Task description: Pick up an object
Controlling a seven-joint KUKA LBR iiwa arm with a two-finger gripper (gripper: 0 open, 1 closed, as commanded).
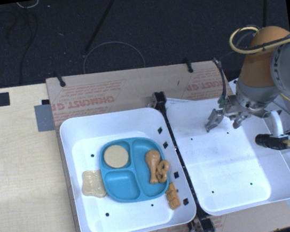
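The gripper [224, 118] hung over the upper right part of the right bin [242, 190], near its back wall, and its two fingers stood spread apart with nothing between them. This bin had no object under the gripper, so I judge the arm was waiting or only passing there, not grasping.

All things to pick were in the left bin [91, 223]. A blue divided tray [126, 188] lay in its middle. In the tray's upper left compartment sat a round tan cookie [115, 156], and in its right compartment lay a pretzel-like pastry [157, 166]. A pale piece of toast [93, 183] touched the tray's left edge, and a small brown snack piece [172, 196] lay just beside its lower right corner. To take any of them, the arm probably had to cross the divider [175, 157] between the bins.
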